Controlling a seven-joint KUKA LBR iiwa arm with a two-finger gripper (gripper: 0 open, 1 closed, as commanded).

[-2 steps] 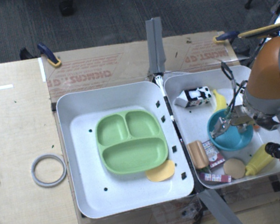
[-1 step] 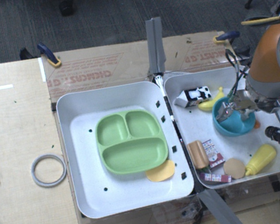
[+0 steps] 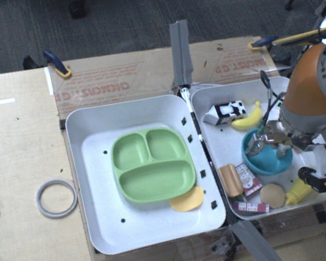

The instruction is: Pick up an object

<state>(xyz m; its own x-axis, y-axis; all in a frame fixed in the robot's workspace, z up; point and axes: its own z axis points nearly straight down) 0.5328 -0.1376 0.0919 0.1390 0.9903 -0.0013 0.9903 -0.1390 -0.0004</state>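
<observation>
We're low over the blue bowl [image 3: 269, 158], right bin [image 3: 213, 149] | hand [image 3: 269, 139] grip: can't tell | nothing lifted yet, pick-up remains

Two bins sit side by side on the bench [image 3: 22, 145]. In the left bin [image 3: 92, 189] a divided plate [image 3: 152, 163] lies at the centre, with a flat round piece [image 3: 188, 201] touching its rim at 5 o'clock. In the right bin [image 3: 215, 142] a bowl [image 3: 270, 159] sits mid-bin under the gripper [image 3: 270, 138]. A banana [image 3: 247, 119] lies at the bowl's 11 o'clock, and a small carton [image 3: 228, 111] lies just beyond it. A block [image 3: 230, 180] lies at the bowl's 8 o'clock, a round disc [image 3: 273, 195] at 6 o'clock. A ring [image 3: 57, 197] lies on the bench at 9 o'clock from the left bin.
</observation>
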